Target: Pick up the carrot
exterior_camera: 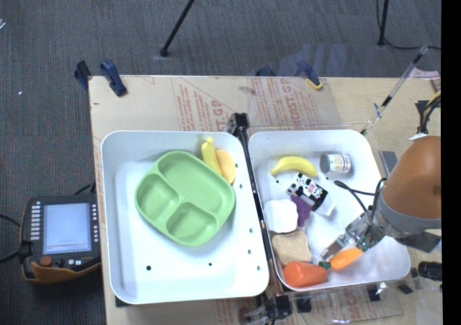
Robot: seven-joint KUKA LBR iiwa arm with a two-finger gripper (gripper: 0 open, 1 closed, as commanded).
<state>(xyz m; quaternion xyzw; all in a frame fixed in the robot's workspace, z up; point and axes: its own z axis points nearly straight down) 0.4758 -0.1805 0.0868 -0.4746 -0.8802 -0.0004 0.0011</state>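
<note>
Camera view has the gripper [344,250] low near the right bin's [374,145] front edge, fingers clamped on a small carrot [346,257], so I'd lift it straight and slow, clear of the larger orange piece [305,273] beside it

arm [414,187]: cut off at right | can [336,163] label: unreadable

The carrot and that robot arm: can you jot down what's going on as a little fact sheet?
carrot: lying at the near edge of the right bin, beside a bread slice
gripper: low in the right bin, next to a small orange piece
left bin: holds a green divided plate
carrot status: not lifted
</note>
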